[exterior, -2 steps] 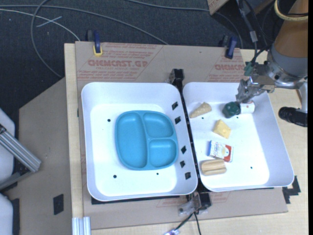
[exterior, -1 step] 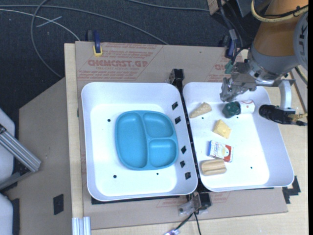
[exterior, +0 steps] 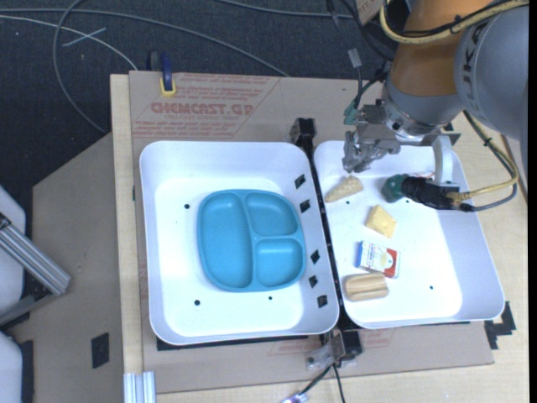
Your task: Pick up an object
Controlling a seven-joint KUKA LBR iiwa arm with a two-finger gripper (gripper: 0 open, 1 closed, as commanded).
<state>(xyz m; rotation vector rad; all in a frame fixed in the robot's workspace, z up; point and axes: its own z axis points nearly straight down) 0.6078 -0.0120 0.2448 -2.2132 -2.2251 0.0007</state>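
Note:
My gripper [exterior: 356, 163] hangs over the far left part of the right bin [exterior: 453, 288], its fingers pointing down just above a pale beige wedge [exterior: 343, 190]. Nothing shows between the fingers. Further right lies a dark green object [exterior: 394, 188] next to a black cable fitting. A yellow cheese-like block [exterior: 381, 221] sits mid-bin. Below it lies a small white, blue and red packet [exterior: 378, 259], and a tan bread roll [exterior: 366, 287] rests near the front edge.
The left bin [exterior: 168, 300] holds a blue divided plate [exterior: 251, 239]. Black clips [exterior: 316, 225] line the seam between the bins. A yellow cable [exterior: 487, 193] runs from the arm over the right bin's far right side. Cardboard [exterior: 210, 103] lies beneath.

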